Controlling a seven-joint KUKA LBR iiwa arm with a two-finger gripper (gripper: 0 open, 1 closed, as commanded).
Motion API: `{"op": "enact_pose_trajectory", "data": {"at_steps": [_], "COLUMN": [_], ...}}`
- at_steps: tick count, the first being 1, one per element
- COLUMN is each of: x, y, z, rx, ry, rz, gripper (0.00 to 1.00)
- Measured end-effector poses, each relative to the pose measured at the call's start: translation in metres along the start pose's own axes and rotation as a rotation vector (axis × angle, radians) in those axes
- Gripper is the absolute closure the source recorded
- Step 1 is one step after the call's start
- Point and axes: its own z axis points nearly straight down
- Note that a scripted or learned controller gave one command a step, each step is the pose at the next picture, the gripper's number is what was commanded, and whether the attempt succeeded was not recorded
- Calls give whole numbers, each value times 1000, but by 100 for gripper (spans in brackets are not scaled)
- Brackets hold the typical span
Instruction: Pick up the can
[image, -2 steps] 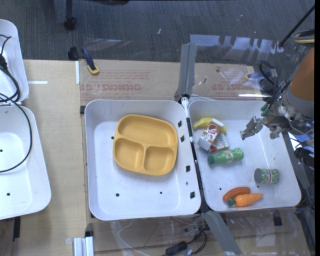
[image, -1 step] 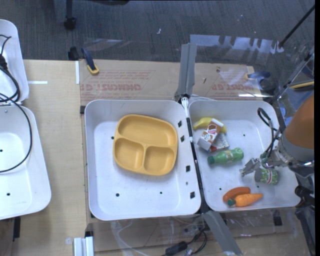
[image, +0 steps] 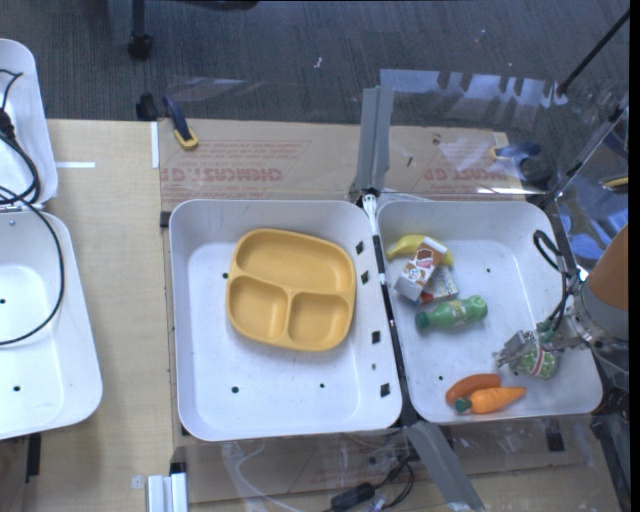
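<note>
Reaching in from frame's right edge, gripper (image: 522, 350) sits low in right bin (image: 500, 225), lower-right area; finger spread impossible to tell. Can (image: 434, 283) lies on side, upper-middle of same bin, touching carton (image: 422, 263) and banana (image: 410, 243), green bottle (image: 452, 313) just below. Likely best: lift first, cross leftward over bottle, descend onto can's free side. Carrots (image: 485, 393) near bottom rim; bin centre open.
</note>
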Motion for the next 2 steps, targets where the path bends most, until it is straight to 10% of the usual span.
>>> {"op": "enact_pose_trajectory", "data": {"at_steps": [1, 2], "x": [-1, 23], "y": [2, 3], "z": [-9, -151], "rx": [-4, -1], "ry": [-4, -12], "rz": [3, 65], "gripper": [100, 100]}}
